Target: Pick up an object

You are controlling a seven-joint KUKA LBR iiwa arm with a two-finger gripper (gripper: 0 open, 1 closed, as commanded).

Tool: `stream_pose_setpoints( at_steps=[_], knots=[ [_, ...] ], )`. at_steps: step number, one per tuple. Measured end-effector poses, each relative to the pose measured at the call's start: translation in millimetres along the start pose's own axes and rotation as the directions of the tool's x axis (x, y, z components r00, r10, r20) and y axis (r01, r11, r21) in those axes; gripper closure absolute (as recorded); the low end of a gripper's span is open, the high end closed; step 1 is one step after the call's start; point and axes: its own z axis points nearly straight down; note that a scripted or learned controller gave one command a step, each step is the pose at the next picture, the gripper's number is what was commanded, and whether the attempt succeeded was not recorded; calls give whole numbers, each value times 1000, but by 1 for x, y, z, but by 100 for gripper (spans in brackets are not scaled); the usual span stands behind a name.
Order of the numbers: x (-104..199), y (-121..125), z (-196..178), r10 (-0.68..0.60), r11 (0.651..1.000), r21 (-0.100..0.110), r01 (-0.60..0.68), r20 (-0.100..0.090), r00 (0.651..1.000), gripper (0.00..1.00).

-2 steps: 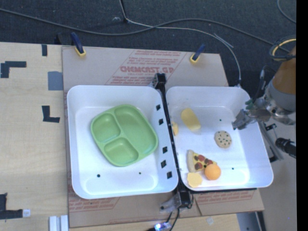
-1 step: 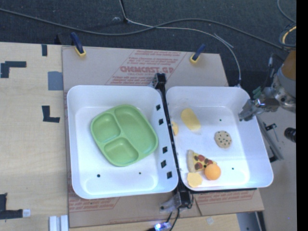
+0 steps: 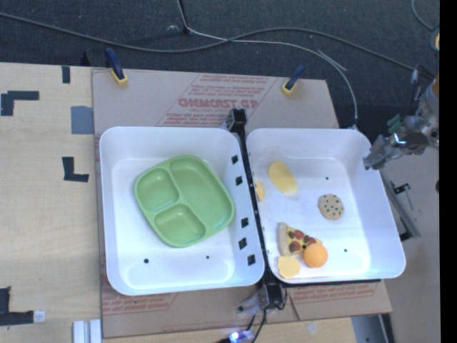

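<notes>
Glossy green plastic tray [image 3: 184, 199], smooth white bins [image 3: 118, 191], matt brown cardboard [image 3: 207, 98] beneath.

The arm [image 3: 428, 113] is cut off by the right edge, so most of it lies out of view. Its tool [image 3: 378, 152] is small and blurred just outside the right bin's [image 3: 357, 138] upper right corner, and its shape cannot be made out. The table [image 3: 43, 213] runs off the left and bottom edges. In the right bin, a small yellow piece [image 3: 259, 191] sits against the divider, too small to identify. The orange ball [image 3: 315, 255] overlaps the pizza slice [image 3: 291, 239], hiding its lower right corner. Cables [image 3: 250, 38] run off the top edge.
</notes>
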Motion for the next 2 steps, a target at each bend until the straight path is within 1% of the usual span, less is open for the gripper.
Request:
stream_pose_setpoints(
  at_steps=[1,2],
  knots=[
    [50,3,5,-4,1000,4,4,-2,1000,100],
    [105,-11,6,-4,1000,5,4,-3,1000,100]
  ],
)
